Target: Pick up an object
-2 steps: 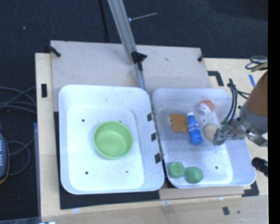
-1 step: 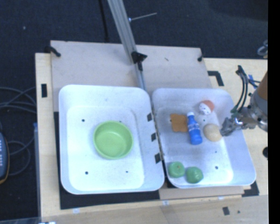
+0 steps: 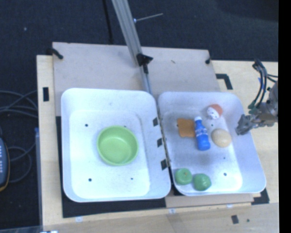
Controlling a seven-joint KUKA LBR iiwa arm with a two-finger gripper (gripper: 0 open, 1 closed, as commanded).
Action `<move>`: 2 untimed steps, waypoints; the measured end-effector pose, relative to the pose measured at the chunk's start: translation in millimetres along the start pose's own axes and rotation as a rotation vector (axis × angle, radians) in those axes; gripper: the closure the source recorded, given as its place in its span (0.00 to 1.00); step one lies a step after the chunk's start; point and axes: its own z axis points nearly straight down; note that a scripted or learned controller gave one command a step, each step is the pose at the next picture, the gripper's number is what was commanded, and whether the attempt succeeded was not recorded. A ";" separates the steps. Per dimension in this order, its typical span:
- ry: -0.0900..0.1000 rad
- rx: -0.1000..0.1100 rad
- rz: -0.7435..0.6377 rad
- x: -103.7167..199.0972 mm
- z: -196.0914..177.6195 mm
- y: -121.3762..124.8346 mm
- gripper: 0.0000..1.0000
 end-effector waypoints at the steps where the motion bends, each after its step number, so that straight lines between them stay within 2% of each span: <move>1: 0.001 0.002 -0.003 47.5 -3.9 11.1 1.00; 2: 0.001 0.003 -0.003 98.8 4.4 16.8 1.00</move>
